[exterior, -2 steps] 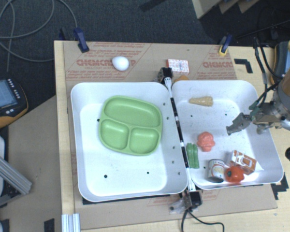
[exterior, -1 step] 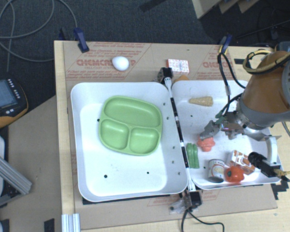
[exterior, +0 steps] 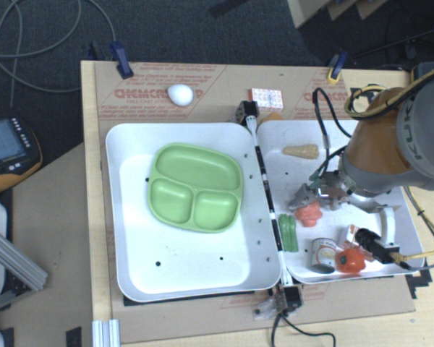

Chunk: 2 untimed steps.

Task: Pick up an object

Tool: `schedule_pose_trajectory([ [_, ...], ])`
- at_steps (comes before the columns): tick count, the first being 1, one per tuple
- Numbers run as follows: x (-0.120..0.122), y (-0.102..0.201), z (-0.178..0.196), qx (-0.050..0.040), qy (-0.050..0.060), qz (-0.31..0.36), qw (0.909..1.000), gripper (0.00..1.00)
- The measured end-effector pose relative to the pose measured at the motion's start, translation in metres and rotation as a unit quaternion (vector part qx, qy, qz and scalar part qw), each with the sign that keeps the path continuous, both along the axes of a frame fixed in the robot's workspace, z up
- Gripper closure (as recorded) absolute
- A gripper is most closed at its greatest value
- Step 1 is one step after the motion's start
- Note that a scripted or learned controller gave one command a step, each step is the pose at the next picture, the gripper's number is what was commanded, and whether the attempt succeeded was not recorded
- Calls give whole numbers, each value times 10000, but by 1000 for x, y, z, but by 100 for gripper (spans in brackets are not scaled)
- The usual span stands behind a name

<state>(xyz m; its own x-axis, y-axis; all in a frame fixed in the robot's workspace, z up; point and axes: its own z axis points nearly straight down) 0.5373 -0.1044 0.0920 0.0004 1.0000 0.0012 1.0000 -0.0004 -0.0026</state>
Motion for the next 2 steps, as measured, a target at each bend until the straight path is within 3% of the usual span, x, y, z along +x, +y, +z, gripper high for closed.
schedule_pose_trajectory([
  [1,1,0,10,-3,-12,-7,10000,100],
  [2,40,67,100,-2,-20,10,10000,100],
])
